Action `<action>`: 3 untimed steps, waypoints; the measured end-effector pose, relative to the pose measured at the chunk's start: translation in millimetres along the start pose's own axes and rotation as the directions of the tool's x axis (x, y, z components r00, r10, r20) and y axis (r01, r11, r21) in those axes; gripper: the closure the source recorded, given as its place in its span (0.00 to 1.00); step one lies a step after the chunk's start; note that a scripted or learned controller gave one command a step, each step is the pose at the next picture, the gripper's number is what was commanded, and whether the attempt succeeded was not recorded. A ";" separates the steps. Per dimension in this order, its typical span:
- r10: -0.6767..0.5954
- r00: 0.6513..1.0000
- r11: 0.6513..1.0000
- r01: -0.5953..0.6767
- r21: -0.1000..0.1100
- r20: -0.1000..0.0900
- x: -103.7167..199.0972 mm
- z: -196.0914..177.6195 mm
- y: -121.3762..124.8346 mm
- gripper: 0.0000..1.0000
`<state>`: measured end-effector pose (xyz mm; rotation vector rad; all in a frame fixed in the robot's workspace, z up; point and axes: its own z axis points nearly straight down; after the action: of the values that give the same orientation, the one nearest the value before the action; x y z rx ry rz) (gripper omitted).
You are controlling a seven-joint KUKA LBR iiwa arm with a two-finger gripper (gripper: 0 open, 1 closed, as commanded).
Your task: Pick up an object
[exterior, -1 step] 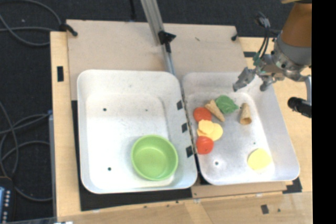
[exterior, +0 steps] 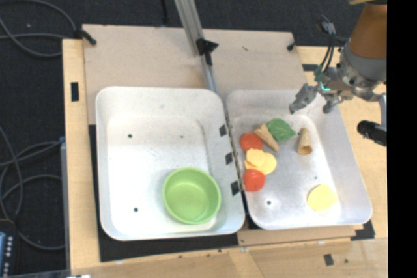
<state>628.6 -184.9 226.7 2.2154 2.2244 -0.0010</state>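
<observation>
**Gripper spread and unloaded above the right bin's far edge**

While the arm is reached in from the right, the gripper is seen above the far right part of the right bin, with its two fingers spread apart and nothing held between them. One finger is angled down toward the left, the other is set just beside the wrist.

Inside the right bin a cluster of small objects is gathered near the left wall. A green piece is laid at the top of the cluster, touching a tan cone whose long axis is slanted from upper left to lower right. A red piece is placed just left of that cone, a yellow piece below it, and a second red piece lower still. A second tan cone is set apart to the right, its long axis nearly upright in the view, wide end toward the bottom. A yellow disc is found near the bin's near right corner.

A green bowl is rested upright in the left bin.
</observation>
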 end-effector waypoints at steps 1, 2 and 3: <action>0.005 1.000 1.000 -0.005 0.006 0.000 -4.7 61.9 -5.4 0.00; 0.006 1.000 1.000 -0.006 0.005 0.001 -16.7 113.6 -9.1 0.00; 0.006 1.000 1.000 -0.006 0.002 0.002 -18.8 125.9 -9.2 0.00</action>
<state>619.6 -203.9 100.9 2.2220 2.2175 -0.0052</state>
